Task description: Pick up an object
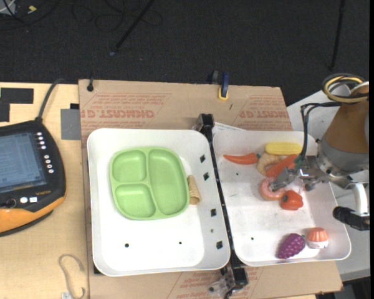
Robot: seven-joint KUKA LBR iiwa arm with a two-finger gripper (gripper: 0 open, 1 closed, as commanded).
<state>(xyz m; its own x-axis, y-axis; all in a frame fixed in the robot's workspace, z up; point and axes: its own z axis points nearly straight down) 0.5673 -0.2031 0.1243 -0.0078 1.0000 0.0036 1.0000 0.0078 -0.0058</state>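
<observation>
Arm (pixel 346 132): grey with an orange band, reaching in from the right over the right bin's far right side.
Gripper (pixel 287 177): low over the cluster of toy food; whether its fingers are spread or closed cannot be told.
Right bin (pixel 249 242): holds all the loose toy food.
Cluster: a pink ring (pixel 271 190) just below the gripper, a red tomato (pixel 292 200) beside it, a beige piece (pixel 269 162) and an orange-red piece (pixel 283 166) above.
Corn (pixel 283 148): yellow, near the far wall.
Pepper (pixel 240 159): orange-red, left of the corn.
Grapes (pixel 290 246): purple, near the front wall, touching a pink-and-white piece (pixel 316 237).
Left bin (pixel 106 229): holds a green tray (pixel 148 183) with three compartments; a tan piece (pixel 194 190) lies against the tray's right edge.
Pendant (pixel 19 176): on the bench, left of the bins.
</observation>
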